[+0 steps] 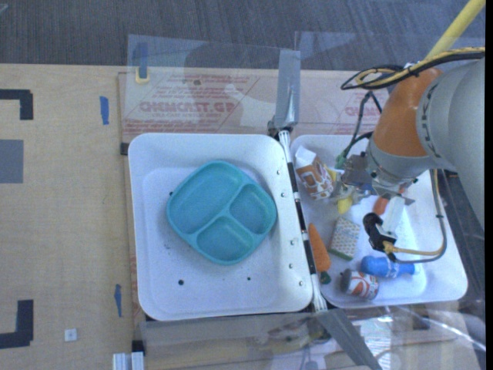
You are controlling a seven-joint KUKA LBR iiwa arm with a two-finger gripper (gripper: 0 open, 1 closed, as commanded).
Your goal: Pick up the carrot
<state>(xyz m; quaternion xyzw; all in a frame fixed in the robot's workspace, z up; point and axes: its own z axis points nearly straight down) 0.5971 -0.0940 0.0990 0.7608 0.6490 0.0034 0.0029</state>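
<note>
The carrot (318, 247) is a slim orange piece with a green tip. It lies along the left wall of the right bin (447, 280), towards the front. My gripper (359, 180) hangs below the arm's orange band over the back middle of that bin. It is up and to the right of the carrot, clearly apart from it. The wrist hides its lower end.
In the right bin are a white and orange carton (312, 177), a small yellow piece (344, 203), a speckled block (346, 238), a blue bottle (382, 266) and a red and white can (360, 284). The left bin (154, 284) holds a teal divided plate (222, 212).
</note>
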